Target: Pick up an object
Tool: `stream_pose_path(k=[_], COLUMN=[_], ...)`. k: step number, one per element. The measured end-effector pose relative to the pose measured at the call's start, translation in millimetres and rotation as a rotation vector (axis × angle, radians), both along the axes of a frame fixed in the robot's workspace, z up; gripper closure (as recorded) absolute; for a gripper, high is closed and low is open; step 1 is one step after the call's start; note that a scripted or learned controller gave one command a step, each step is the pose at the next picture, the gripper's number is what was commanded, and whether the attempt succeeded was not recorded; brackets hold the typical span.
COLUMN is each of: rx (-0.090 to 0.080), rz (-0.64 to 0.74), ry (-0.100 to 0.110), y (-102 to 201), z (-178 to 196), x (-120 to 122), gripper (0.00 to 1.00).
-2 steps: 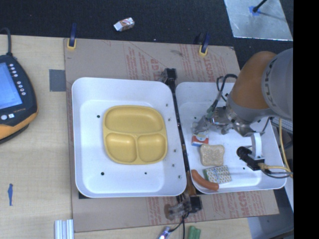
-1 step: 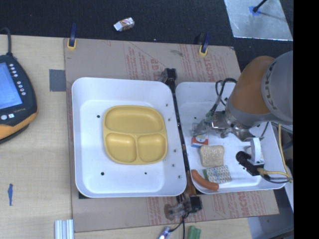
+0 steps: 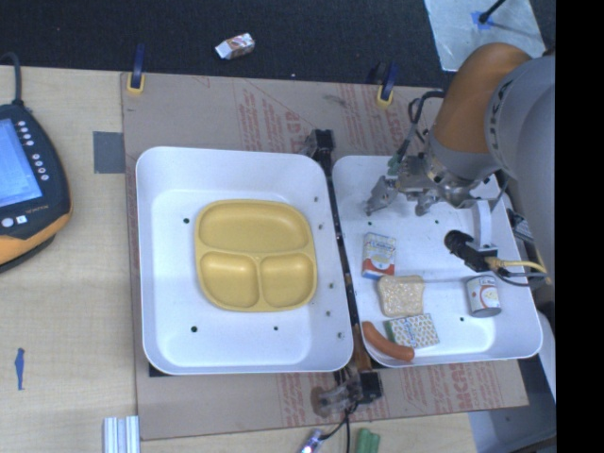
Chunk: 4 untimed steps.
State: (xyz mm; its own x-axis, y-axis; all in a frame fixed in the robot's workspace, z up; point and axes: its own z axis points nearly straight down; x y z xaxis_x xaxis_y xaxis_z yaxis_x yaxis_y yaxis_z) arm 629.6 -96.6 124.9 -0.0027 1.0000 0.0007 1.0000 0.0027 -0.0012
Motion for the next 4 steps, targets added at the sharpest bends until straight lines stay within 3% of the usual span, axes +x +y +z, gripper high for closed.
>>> stream_pose_path(k=[1, 2, 3, 4], rx=[-0.002, -0.001, 0.000, 0.000], rz=[-0.001, 0.000, 0.001, -0.001], ry=[-0.009, -0.006, -0.001, 0.000], y=[-13, -8, 4, -14], z=[-29, -29, -33, -33], x=[-56, 14, 15, 27], gripper=[0.00, 0.00, 0.00, 0.00])
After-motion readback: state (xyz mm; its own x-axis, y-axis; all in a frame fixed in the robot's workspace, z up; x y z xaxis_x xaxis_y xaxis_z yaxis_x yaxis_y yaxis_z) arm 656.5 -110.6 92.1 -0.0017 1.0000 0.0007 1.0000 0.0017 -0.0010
